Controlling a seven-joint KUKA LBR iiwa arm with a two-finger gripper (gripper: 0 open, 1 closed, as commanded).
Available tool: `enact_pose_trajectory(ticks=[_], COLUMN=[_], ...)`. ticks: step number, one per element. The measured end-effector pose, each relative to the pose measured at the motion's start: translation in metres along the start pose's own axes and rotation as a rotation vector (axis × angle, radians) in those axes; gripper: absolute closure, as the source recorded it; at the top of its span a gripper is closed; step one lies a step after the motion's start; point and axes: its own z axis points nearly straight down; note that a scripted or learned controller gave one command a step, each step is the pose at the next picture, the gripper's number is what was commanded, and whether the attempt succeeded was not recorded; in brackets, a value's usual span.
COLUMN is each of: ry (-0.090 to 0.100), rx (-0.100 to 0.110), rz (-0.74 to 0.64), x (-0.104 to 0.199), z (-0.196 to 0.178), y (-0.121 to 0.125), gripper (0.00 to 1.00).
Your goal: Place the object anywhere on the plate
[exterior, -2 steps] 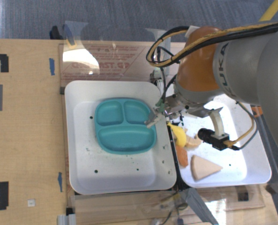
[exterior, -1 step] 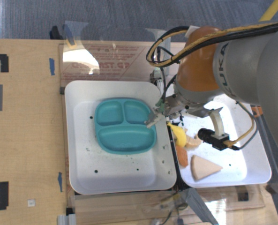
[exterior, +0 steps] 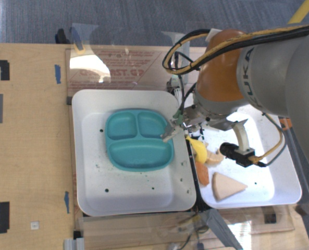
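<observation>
Right now the gripper [exterior: 171, 132] hangs over the right rim of the teal plate [exterior: 138, 139], at the seam between the two bins.

Whether it is spread, pressed together or pinching anything cannot be told; its tip is small and blurred against the plate's edge. Outward from it, the plate lies in the left bin [exterior: 91, 191], a three-part dish with nothing on it. The likely objects sit in the right bin [exterior: 284, 186], close to the shared wall: a yellow banana-like piece [exterior: 198, 148], an orange carrot-like piece [exterior: 202, 174] just below it, and a tan wedge [exterior: 226, 186] beside that. They look like light, stiff, smooth toy food, so probably slippery; my guess is a grip across the narrow middle suits the banana best.
</observation>
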Motion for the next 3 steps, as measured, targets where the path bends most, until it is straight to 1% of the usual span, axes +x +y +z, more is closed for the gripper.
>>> enact_pose_trajectory(ticks=[3], ry=[0.000], rx=[0.000], rz=[0.000], x=[0.0000], z=[0.0000], y=[0.0000], gripper=[0.00])
